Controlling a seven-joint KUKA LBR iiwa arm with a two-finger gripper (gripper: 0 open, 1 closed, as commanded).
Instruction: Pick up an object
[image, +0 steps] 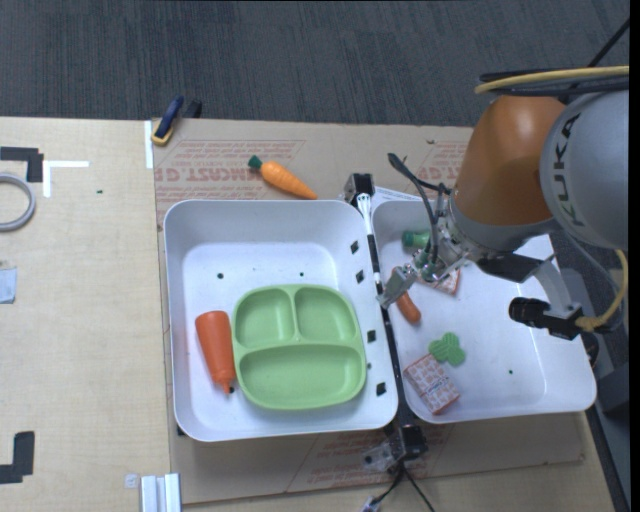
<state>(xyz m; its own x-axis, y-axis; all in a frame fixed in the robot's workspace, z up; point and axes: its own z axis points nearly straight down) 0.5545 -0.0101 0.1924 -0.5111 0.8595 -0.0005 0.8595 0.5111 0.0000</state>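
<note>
Nearest the lens, the grey arm reaches over the right bin. Its gripper pinches a small orange carrot near that bin's left wall, fingers closed on it.

Both white bins look like smooth, faintly glossy plastic. The green divided plate is matt plastic. Under the bins lies printed brown cardboard on a pale, wood-like counter.
</note>
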